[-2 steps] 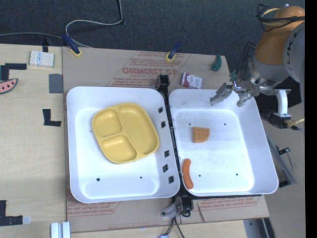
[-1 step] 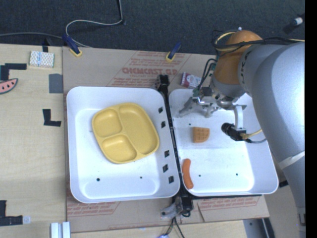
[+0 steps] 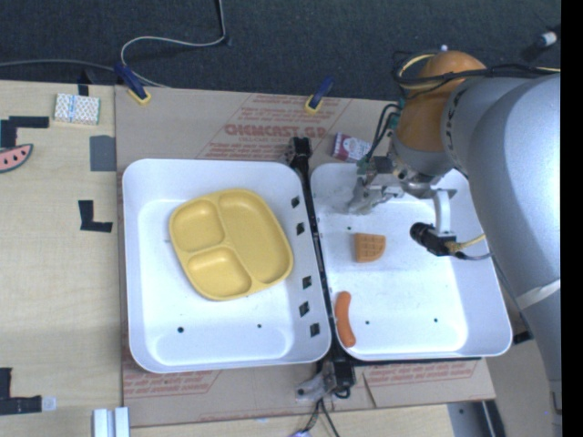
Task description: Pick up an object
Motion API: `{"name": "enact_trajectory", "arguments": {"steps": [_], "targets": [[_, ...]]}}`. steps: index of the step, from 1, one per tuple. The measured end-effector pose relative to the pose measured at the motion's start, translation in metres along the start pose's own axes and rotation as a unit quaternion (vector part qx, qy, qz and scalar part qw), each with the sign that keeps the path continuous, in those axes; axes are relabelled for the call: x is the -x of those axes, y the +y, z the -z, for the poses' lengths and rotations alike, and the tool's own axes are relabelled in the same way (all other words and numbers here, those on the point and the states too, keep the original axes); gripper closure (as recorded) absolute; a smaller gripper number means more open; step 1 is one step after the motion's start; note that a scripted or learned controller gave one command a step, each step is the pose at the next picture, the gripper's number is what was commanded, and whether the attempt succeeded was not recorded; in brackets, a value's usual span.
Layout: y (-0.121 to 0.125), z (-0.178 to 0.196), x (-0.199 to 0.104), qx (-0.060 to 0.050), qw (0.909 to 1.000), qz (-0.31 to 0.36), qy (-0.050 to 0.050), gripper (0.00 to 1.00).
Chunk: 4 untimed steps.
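In the camera view the gripper [image 3: 364,198] is seen in the far part of the right bin [image 3: 474,330], its fingers slightly spread and pinching nothing, while the orange wedge-shaped piece [image 3: 369,247] lies just nearer than the fingertips — apart from them — and the sausage [image 3: 344,318] lies well nearer, against the bin's left wall. "CHEMCAST" is read, reversed, on the cardboard [image 3: 255,127] beyond the fingers. Open white floor is left right of the wedge — the yellow divided plate [image 3: 230,242] is held by the left bin [image 3: 146,335].
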<state>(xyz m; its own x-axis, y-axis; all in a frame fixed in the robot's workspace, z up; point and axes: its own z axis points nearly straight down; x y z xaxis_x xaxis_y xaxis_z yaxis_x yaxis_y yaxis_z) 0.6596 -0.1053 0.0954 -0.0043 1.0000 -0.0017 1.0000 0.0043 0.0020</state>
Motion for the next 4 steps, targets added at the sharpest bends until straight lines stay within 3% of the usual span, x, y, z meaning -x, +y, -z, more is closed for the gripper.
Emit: {"name": "enact_trajectory", "arguments": {"steps": [1,2,3,4], "targets": [[0.000,0.000,0.000,0.000,1.0000,0.000,0.000,0.00],[0.000,0.009,-0.001,-0.001,1.0000,0.001,0.000,1.00],[0.000,0.009,-0.001,-0.001,1.0000,0.001,0.000,0.00],[0.000,0.018,-0.001,-0.001,1.0000,0.001,0.001,1.00]]}}
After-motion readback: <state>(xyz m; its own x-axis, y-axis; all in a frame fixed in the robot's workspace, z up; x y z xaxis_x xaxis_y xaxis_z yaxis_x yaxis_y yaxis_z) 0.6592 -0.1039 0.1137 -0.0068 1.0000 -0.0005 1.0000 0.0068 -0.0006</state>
